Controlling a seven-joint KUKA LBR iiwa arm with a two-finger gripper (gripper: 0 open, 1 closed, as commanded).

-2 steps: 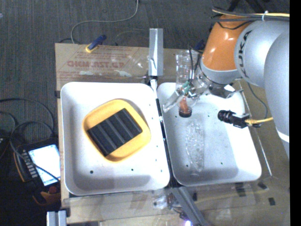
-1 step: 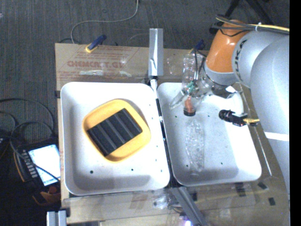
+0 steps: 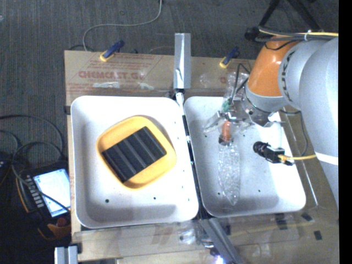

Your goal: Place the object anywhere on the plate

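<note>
Far left of the gripper (image 3: 231, 114), across the bin wall, sits the yellow plate (image 3: 113, 139) with its dark ribbed insert, nothing on it yet. Just below the gripper lies the clear bottle (image 3: 229, 166), orange neck towards it; whether it is pinched I cannot tell. This looks like the pick step, so next comes a sure grasp, a lift, and a carry left.
</note>
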